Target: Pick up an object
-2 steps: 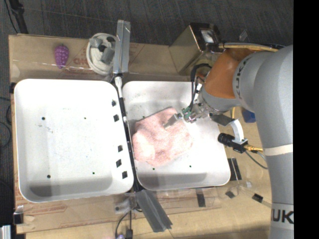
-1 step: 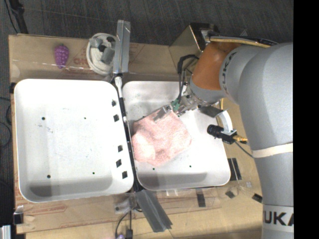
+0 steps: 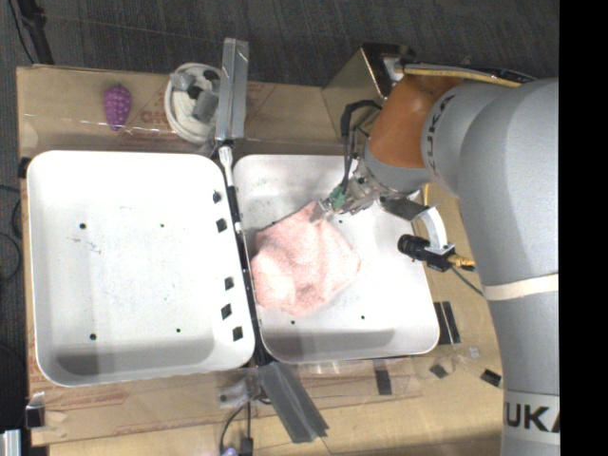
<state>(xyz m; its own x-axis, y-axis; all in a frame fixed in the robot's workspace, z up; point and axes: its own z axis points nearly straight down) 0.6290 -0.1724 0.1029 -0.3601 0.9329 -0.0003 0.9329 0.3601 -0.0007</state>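
the grey arm is over the right bin, its gripper at the upper end of a pink cloth lying diagonal in this bin; jaws i cannot tell

Large smooth grey rounded arm casing, matte, bulky cylindrical segments. White ring seam across lower segment. White letters "UKA" readable near bottom, partly cut off. Orange band above wrist, glossy, curved. Part of dark "KU" lettering on grey shell beside band. Thin black cable looping by wrist flange. Small metallic two-finger gripper with greenish detail. Black cylindrical fitting with brass-coloured tip on white bracket at side.
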